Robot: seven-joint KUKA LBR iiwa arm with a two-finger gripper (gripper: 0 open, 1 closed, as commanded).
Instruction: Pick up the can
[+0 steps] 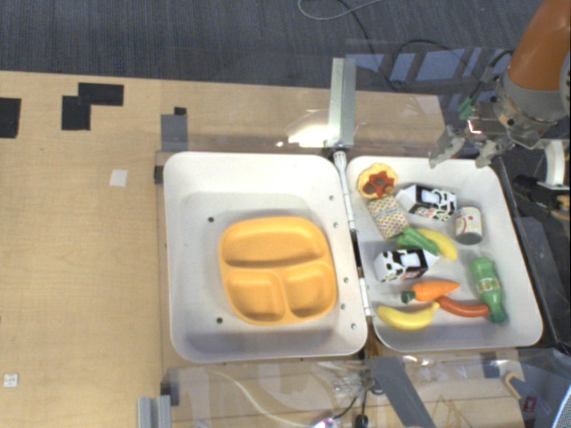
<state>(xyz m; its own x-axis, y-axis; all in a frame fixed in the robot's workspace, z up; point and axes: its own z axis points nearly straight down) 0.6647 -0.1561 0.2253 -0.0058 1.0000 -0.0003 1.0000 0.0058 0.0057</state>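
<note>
Wooden bench (pixel 80 266) carried two white bins (pixel 192 328); grey carpet (pixel 178 16) lay at 12 o'clock. Gripper (pixel 466 147) hovered open and empty, at 12 o'clock from can (pixel 468 225).

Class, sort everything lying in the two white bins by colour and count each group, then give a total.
Yellow or orange: 5 (tray, two bananas, carrot, small fruit piece)
Black-and-white: 2 (cartons)
Green: 2 (bottle, vegetable)
Red: 1 (chili)
Grey: 1 (can)
Speckled tan: 1 (pouch)
Total: 12
</note>
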